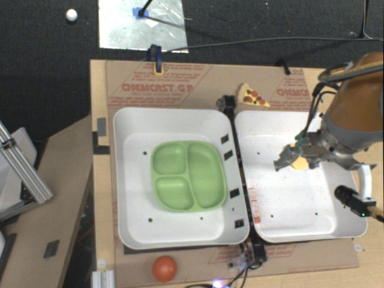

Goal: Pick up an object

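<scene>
camera view, looking down at a slant, has the grey arm with its orange band [360,95] reaching in from the right over the right-hand shallow white bin [282,221]. its two-finger gripper [292,158] sits low over the bin's upper middle, right against a small yellow object [299,164] on the bin floor. whether the object is between the fingers, or how wide they stand, cannot be told. the bin floor spreads bare below and to the left of the gripper, out to the divider between the bins. the left-hand white bin [129,161] holds a green three-compartment plastic tray [188,176]. a pizza-slice toy [252,96] lies on the cardboard sheet just past the right bin's far rim, and an orange-red ball [164,268] sits before the left bin's near rim.
</scene>
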You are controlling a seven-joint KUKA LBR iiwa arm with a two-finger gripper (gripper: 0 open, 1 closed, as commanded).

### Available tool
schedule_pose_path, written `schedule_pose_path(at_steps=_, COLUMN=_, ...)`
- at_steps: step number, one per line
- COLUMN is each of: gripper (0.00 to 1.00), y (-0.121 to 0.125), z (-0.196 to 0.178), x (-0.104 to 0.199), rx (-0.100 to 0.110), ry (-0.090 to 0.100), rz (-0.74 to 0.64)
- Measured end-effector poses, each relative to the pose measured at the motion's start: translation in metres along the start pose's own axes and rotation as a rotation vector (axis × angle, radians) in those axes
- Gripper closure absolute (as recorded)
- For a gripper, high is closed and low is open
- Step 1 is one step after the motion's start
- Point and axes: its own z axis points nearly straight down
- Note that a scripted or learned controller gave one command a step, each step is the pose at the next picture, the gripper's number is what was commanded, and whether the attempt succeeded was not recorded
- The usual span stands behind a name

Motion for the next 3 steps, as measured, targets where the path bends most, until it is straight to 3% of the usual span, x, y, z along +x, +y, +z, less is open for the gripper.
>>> schedule_pose_path(at_steps=1, gripper=0.00, y=0.003, z=-0.006, x=0.000, rx=-0.012, ry=-0.002, rz=-0.002)
schedule_pose_path(at_steps=3, gripper=0.00, y=0.000, z=0.078, x=0.001, rx=-0.008, ry=-0.001, rz=0.000)
